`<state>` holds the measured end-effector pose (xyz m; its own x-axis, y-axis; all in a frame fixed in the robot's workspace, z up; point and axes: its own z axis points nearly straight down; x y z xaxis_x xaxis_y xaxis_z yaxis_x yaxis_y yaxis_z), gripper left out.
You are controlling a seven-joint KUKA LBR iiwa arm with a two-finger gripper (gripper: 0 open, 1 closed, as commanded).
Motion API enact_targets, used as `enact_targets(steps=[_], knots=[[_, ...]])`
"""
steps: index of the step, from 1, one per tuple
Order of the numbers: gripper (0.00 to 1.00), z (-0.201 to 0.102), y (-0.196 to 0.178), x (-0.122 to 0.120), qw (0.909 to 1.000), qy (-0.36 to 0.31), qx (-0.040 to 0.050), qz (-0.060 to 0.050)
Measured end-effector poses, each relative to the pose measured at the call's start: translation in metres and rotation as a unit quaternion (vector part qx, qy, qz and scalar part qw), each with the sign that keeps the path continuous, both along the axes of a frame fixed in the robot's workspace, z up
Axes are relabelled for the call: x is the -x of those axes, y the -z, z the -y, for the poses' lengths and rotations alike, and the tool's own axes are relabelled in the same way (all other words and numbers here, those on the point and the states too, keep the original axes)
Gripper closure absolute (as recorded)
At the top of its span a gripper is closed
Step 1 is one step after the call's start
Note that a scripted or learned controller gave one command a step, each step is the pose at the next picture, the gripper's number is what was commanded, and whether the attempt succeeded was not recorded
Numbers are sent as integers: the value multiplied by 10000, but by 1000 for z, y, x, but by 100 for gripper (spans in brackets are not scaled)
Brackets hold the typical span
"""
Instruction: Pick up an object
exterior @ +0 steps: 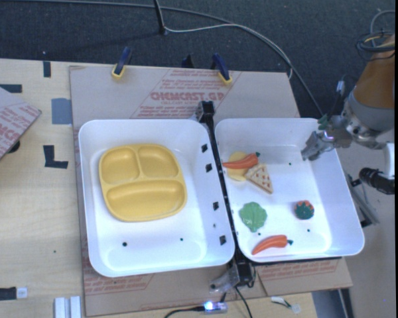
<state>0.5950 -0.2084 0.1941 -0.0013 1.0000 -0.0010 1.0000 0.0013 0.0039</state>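
Observation:
The right bin (331,197) holds several toy foods: a red chili on a yellow piece (241,161), a pizza slice (260,178), a green broccoli-like piece (253,215), a small red and green ball (304,209) and an orange carrot-like piece (270,244). My gripper (313,147) hangs at the bin's upper right edge, above the white floor and well to the right of the chili. Nothing shows between its fingers. The grey arm with its orange band (375,88) enters from the right.
The left bin (93,197) carries a yellow divided plate (142,181). A black divider clip strip (215,177) runs between the two bins. Cables cross the dark floor behind, and two blue and yellow clamps (122,63) hold the cardboard sheet.

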Motion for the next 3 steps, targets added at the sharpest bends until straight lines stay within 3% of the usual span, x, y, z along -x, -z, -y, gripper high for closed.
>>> enact_targets(steps=[1, 3], knots=[[100, -7, -60, 2, 10000, 1, 1, 6], [100, -108, -46, -7, 10000, -16, -10, -21]])
